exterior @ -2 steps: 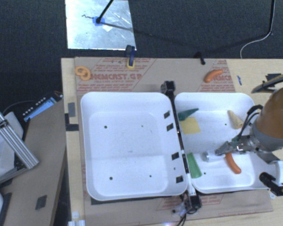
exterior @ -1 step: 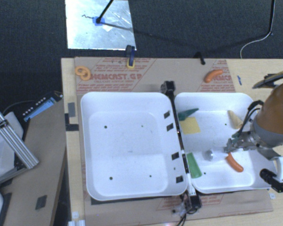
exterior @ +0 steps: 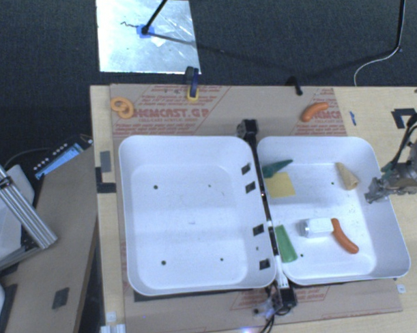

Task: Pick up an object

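No single object is named by the task, so any of the loose pieces in the right bin [exterior: 385, 248] may be taken. An orange sausage [exterior: 345, 235] lies at lower right of that bin, touching a small white block [exterior: 316, 226]. A green strip [exterior: 285, 242] rests against the divider side, and a yellow square [exterior: 280, 185] with a dark green wedge [exterior: 277, 167] lies above it. A tan cone [exterior: 347, 176] sits toward the upper right. They are scattered flat, apparently so that each can be approached from above. The gripper [exterior: 377, 191] is seen at the bin's right rim, nearest the cone, with nothing between its fingers; whether they are spread or closed cannot be told. The arm is reached in low from the right edge.
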Robot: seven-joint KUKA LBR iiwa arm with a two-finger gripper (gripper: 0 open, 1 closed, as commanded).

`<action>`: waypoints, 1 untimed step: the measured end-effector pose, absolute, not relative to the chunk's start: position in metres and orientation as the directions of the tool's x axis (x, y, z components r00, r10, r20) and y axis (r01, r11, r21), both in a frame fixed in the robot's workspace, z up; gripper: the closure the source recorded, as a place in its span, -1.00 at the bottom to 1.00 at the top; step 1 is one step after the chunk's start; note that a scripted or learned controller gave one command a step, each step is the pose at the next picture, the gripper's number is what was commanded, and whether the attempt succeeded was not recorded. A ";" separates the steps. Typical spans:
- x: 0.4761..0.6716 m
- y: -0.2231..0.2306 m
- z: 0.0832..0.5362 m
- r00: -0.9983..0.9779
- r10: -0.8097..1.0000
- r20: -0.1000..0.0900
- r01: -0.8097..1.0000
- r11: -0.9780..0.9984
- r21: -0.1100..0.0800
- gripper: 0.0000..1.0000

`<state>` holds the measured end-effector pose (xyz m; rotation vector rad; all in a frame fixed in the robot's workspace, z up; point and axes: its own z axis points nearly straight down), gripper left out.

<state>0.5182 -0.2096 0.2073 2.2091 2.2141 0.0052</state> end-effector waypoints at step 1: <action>0.515 -0.207 0.266 -0.004 1.000 -0.003 1.000 0.004 0.008 1.00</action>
